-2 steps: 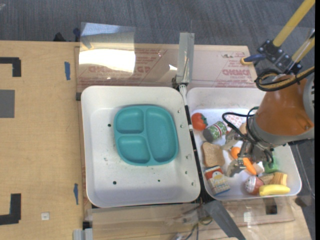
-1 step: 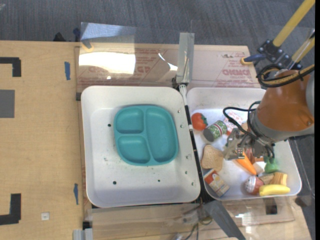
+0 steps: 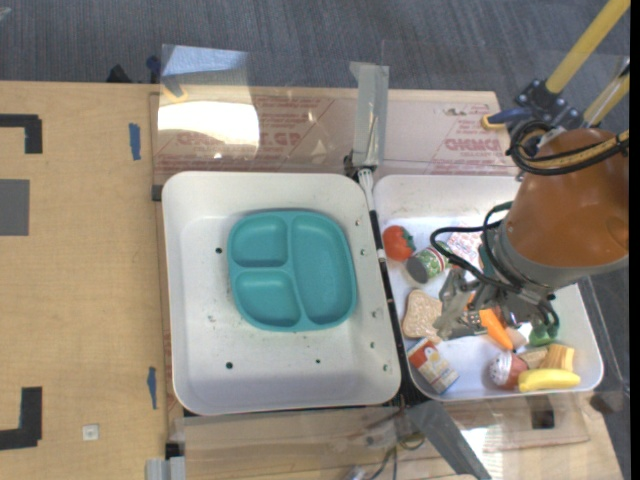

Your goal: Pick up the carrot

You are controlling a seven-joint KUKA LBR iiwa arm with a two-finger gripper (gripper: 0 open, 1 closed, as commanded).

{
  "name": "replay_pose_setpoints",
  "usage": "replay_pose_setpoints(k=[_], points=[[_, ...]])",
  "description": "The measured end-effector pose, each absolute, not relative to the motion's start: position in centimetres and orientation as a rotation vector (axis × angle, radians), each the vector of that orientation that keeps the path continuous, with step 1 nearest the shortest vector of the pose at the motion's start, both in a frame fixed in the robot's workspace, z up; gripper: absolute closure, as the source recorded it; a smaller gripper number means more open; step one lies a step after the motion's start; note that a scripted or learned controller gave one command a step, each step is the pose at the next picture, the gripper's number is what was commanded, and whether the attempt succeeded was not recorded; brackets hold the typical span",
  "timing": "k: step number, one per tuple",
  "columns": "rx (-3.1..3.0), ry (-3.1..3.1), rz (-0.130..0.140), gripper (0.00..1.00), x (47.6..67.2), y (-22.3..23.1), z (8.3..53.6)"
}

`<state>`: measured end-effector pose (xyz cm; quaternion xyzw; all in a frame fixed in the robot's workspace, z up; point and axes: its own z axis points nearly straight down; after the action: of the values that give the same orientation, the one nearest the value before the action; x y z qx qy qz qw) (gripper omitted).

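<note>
My jaws point(image 3: 478, 313) hung low over carrot point(image 3: 497, 329) in right bin point(image 3: 592, 340); spread or pinching, couldn't tell. Needed square grip across carrot, clear of bread point(image 3: 421, 314) and banana point(image 3: 548, 378).

One camera sits fixed above the bench point(image 3: 70, 268), looking down at a slant from the near side. It stands far enough back to take in both bins, the left bin point(image 3: 190, 298) near the middle and the right bin point(image 3: 590, 353) by the right edge, with grey floor along the top.
</note>
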<state>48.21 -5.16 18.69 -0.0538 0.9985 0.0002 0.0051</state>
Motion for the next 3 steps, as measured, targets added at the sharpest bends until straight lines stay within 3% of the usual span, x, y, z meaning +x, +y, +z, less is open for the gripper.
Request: replay_pose_setpoints(k=[1,2,3], points=[[-0.385,3.108,0.001,1.0,53.2,0.0,23.7],[-0.368,3.11,-0.005,1.0,53.2,-7.1,26.8],[-0.186,3.126,-0.009,1.0,56.8,-18.8,31.0]])
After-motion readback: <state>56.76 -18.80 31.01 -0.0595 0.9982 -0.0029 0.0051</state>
